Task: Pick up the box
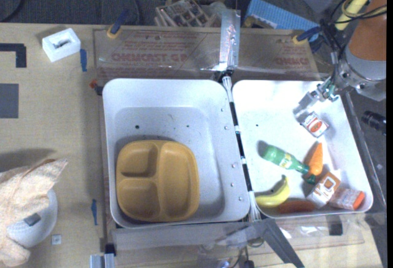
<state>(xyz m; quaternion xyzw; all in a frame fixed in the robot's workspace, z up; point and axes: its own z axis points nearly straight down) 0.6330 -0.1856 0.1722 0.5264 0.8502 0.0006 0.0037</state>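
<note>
The gripper (312, 102) hangs just above the small red-and-white box (314, 125) in the right bin (270, 98); whether it is open, I cannot tell.

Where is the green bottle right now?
The green bottle lies on its side in the right bin, near that bin's middle, just left of the carrot and above the banana.
</note>
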